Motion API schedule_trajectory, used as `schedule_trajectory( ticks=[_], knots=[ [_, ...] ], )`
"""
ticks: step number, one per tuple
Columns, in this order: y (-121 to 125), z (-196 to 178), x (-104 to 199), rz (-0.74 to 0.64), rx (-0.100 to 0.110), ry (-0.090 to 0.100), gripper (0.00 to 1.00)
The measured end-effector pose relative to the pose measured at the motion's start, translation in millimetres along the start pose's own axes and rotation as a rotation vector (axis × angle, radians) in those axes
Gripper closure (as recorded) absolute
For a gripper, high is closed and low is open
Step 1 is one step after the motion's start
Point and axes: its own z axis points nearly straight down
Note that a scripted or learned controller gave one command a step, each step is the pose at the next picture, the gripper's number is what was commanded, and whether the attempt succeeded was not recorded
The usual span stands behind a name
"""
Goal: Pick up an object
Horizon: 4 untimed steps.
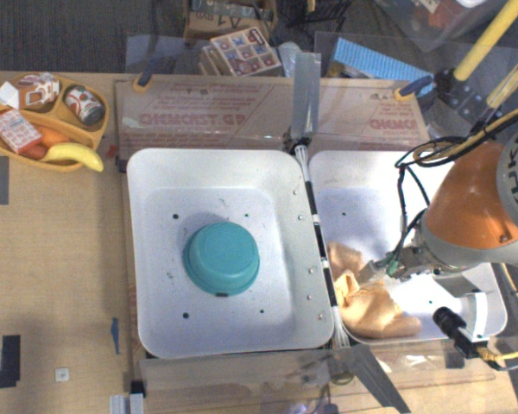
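Observation:
A teal bowl lies upside down in the middle of the left bin. A crumpled tan cloth sits in the front left corner of the right bin. My gripper is low in the right bin, just above and to the right of the cloth, at the end of the grey arm with its orange band. The wrist hides the fingers, and I see nothing held.
A yellow tray with a banana and small packages sits on the bench at far left. Cardboard panels stand behind both bins. A black cable loops over the right bin beside the arm.

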Motion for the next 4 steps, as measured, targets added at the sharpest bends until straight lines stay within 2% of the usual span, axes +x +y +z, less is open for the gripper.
schedule_trajectory(
  ticks=[1,2,3,4],
  knots=[
    [-0.8,8.8,2.7,-0.024,-0.001,-0.006,0.00],
    [-2.1,9.6,2.9,0.046,0.002,-0.003,0.00],
    [-0.4,9.0,1.0,-0.056,-0.002,-0.005,0.00],
    [0.1,9.8,1.4,-0.015,0.003,-0.003,0.00]
  ],
)
